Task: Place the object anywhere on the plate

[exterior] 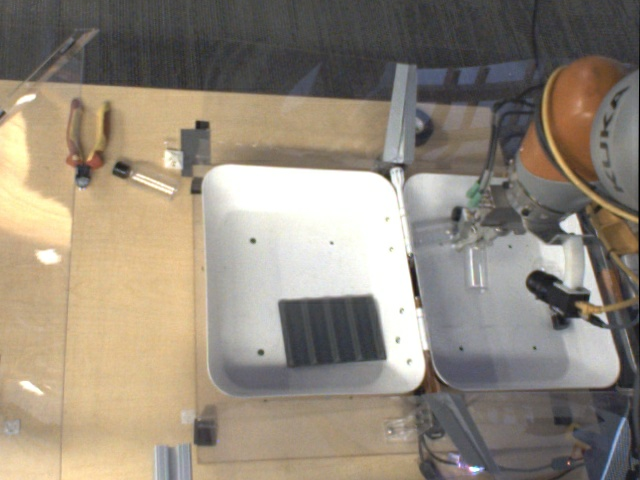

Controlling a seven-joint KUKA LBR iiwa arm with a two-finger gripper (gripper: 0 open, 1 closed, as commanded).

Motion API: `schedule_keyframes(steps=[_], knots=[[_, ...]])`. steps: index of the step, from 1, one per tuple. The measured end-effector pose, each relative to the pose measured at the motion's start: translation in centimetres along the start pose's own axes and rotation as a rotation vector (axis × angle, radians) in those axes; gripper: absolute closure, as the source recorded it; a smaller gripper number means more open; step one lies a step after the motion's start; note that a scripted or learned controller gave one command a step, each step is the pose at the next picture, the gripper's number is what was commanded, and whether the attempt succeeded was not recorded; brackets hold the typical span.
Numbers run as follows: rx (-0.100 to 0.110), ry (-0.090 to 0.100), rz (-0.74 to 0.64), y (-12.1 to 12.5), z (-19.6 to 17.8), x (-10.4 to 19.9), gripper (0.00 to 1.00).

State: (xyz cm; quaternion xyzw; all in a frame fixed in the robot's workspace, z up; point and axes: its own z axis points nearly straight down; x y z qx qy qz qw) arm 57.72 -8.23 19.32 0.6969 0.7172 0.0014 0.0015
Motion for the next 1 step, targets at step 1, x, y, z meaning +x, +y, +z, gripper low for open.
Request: schedule_keyframes(steps=[1], knots=[[0.001,0.0,0.091,6.91,0.87,7.25,1.0]])
